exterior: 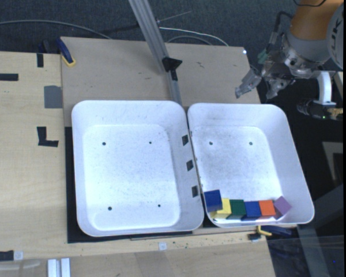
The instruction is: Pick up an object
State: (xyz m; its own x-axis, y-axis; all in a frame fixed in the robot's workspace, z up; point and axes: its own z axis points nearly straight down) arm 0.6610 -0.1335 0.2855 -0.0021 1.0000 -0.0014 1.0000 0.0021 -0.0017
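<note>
Above the right bin's far rim, we see the gripper with fingers spread and nothing between them. Along its near wall the coloured blocks lie untouched, so we judge the pick unstarted.

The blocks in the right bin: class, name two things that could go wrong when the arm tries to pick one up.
1. The blocks sit packed in a row against the right bin's near wall, leaving little room beside any one.
2. The end effector hangs beyond the bin's far edge, so it has the whole bin to cross and could clip the rim.
</note>
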